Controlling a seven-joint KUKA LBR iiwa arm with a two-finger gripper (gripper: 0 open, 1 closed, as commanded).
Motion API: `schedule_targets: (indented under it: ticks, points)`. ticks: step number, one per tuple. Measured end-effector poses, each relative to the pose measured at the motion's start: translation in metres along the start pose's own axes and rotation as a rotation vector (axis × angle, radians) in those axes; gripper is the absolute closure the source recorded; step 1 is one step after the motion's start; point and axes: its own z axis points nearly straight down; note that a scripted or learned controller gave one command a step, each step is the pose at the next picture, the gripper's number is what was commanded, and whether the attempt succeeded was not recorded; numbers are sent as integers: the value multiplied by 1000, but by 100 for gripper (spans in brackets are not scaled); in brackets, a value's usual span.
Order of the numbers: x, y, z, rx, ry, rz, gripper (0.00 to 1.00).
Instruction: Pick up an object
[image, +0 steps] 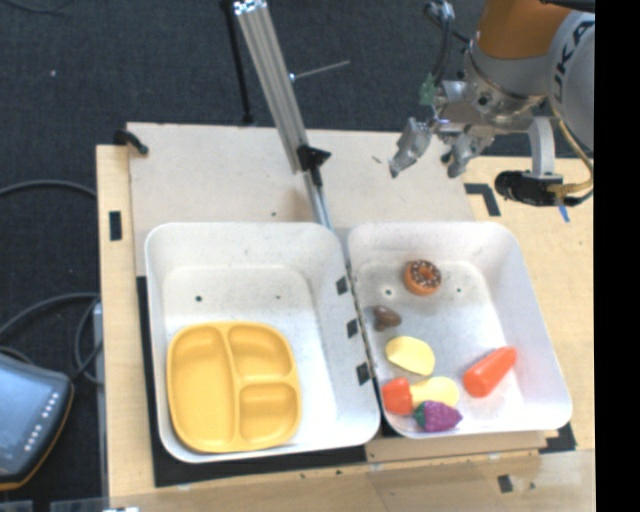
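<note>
1. Bench surface (220, 170) of pale board carries two shallow white bins side by side, with a slanted metal pole (282, 100) rising at the 12 o'clock side between them.
2. Left bin (200, 260) holds a yellow divided tray (233, 387), lying toward the bin's 7 o'clock corner, with three compartments showing.
3. Right bin (520, 290) holds the loose pieces. A round doughnut-like piece (422, 277) with an orange-brown rim sits toward 12 o'clock. A small dark brown lump (386, 318) lies at 9 o'clock, near the bin's wall.
4. Toward 6 o'clock, a pale yellow piece (410, 354) lies just above a cluster: a red piece (397, 396), a second yellow piece (437, 390) and a purple berry-like piece (437, 416), all touching or nearly so.
5. An orange carrot-shaped piece (489, 370) lies tilted at 4 o'clock, apart from the cluster.
6. The gripper (432, 158) hangs over the bare bench beyond the right bin's 12 o'clock edge, its two fingers spread apart with nothing between them, well clear of every piece.
</note>
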Motion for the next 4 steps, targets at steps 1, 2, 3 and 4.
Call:
schedule_targets:
  ticks: [1,2,3,4]
  points:
    - [19,-1,-194,-19,0,-1,0]
    - [54,-2,7,0,-1,-1,0]
    - [100,-106,151,3,0,-2,0]
    - [146,-7,130,-14,2,-3,0]
